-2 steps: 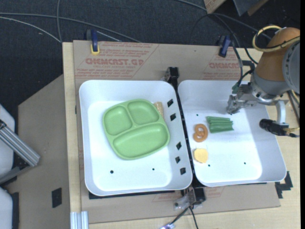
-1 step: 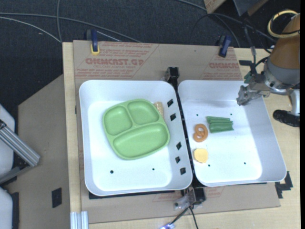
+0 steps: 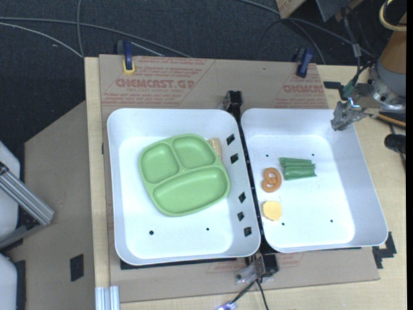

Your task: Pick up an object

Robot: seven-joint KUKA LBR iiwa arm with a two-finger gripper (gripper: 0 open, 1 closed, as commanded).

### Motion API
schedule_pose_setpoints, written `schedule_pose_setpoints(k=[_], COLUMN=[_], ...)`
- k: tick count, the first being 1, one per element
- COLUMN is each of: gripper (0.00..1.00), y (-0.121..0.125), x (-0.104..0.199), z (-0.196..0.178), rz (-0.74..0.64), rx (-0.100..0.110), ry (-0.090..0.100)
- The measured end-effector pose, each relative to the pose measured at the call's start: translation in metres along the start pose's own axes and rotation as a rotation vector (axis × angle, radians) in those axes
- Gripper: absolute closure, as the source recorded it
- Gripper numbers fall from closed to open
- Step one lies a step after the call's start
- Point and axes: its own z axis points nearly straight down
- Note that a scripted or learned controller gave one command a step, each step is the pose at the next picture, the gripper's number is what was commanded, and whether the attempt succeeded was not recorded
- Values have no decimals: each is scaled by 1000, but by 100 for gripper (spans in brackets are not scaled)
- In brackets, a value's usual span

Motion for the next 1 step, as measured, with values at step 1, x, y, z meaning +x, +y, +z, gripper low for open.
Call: schedule_pose_setpoints(k=[1], gripper=[100], y=[-14], x=[52], z=[7], rz=[-4], rx=[10], ry=[5])
